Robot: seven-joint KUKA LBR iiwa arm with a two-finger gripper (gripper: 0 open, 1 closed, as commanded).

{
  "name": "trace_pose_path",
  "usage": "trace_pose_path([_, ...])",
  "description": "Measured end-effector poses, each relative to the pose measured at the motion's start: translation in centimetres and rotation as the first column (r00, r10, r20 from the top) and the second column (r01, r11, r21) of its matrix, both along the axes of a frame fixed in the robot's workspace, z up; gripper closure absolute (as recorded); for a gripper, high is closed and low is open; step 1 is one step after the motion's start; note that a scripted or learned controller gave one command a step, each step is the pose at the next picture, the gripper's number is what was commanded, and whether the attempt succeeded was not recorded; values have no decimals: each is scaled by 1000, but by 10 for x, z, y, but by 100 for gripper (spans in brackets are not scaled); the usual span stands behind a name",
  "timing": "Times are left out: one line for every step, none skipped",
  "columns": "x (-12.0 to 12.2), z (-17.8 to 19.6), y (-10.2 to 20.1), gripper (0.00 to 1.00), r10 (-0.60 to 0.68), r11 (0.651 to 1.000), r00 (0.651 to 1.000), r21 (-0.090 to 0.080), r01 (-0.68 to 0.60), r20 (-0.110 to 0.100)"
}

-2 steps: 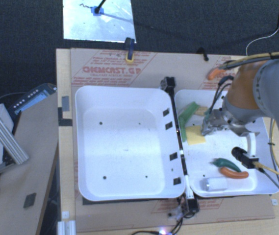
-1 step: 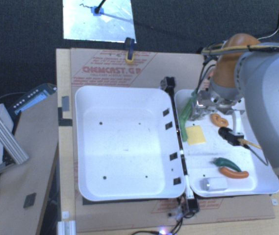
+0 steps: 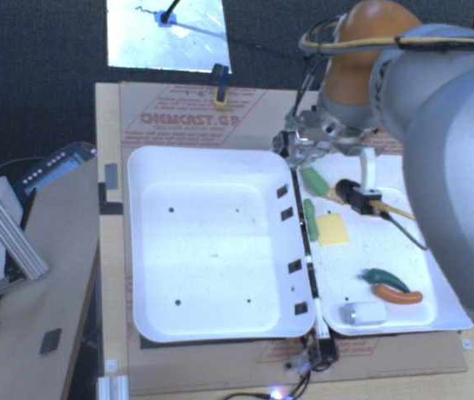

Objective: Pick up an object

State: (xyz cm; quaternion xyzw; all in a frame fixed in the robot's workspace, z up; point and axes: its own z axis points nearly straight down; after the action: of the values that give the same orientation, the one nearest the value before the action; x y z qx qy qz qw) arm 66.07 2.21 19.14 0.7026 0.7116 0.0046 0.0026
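End effector is positioned over the far left corner of the right bin; its opening cannot be determined. Green object is seen just below it, beside a yellow square.

Two white bins; one yellow square; one orange carrot.

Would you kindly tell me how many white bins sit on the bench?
2: the left bin and the right bin, side by side; the arm hides part of the right one.
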Motion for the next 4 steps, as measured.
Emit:
trace_pose_path([8, -43, 107, 100, 1, 1000, 1000, 1, -1, -9])
trace_pose_path([9, 75, 157, 100, -2, 1000, 1000, 3, 2, 4])
trace_pose_path([9, 191, 188, 100, -4, 1000, 1000, 3, 4, 6])
trace_pose_path([6, 78, 213, 100, -6, 1000, 1000, -4, 6, -17])
